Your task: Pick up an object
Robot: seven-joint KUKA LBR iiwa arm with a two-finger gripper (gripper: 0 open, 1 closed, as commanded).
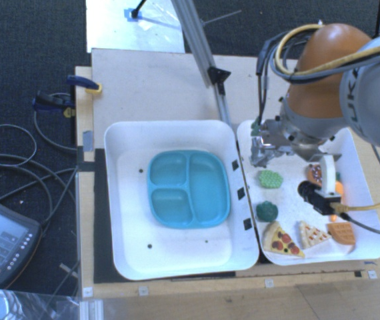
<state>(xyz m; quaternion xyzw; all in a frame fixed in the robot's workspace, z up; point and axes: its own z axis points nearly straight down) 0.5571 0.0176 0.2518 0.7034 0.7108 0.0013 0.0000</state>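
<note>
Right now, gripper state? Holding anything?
Gripper: cannot be told whether it is open or closed. It sits low over the right bin, just above the light green piece; nothing is seen held.

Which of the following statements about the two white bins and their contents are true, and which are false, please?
1. The light blue divided plastic plate lies in the left white bin. True.
2. The triangular toy pizza slice lies in the left bin. False: it lies in the right white bin, near its front edge.
3. The end effector is above the right bin, near its back left corner. True.
4. The light green bumpy toy piece rests on the blue plate. False: it lies on the right bin's floor, just below the end effector in the camera view.
5. The dark green toy piece sits between the light green piece and the pizza slice. True.
</note>
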